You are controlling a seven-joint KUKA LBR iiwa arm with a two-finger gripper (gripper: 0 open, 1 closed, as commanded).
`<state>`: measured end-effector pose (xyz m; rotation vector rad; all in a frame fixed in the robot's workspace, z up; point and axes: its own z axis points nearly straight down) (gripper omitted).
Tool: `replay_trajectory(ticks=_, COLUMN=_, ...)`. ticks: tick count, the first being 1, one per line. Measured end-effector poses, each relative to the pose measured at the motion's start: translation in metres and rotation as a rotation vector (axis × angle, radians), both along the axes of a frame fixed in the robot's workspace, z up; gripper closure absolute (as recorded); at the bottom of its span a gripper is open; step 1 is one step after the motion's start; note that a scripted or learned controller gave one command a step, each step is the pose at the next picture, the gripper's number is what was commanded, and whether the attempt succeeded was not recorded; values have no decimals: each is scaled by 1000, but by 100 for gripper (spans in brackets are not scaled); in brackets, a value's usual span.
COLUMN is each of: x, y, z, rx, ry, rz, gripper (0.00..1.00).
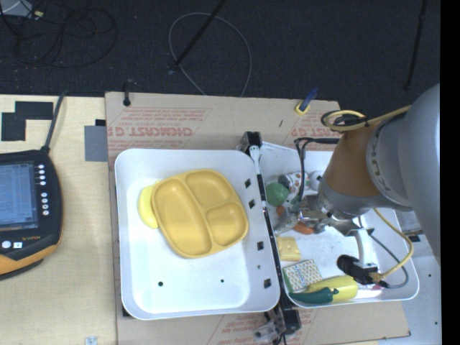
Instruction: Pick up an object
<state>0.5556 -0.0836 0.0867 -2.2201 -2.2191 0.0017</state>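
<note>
My gripper [299, 218] hangs low over the upper left part of the right bin [402, 293], under the grey arm with the orange band. Beside it lie a green ball [276, 192] and an orange-red piece [305, 228]; whether either one is touched I cannot make out. Nearer the front of that bin lie a pale yellow block [289, 249], a patterned card [302, 273] and a green and yellow object [327, 292]. The arm hides the bin's middle and back.
The left bin [136, 279] holds a yellow divided plate [198, 212] lying on a paler yellow disc [147, 205]. A teach pendant [23, 210] lies at the far left of the bench. Cardboard [187, 117] lies under both bins.
</note>
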Motion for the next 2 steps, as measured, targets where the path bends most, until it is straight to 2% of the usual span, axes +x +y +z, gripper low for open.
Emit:
replay_trajectory(ticks=1, x=-4, y=-1, z=0, rx=0, ry=0, rz=0, gripper=0)
replay_trajectory(ticks=2, x=29, y=2, z=0, rx=0, ry=0, rz=2, gripper=0)
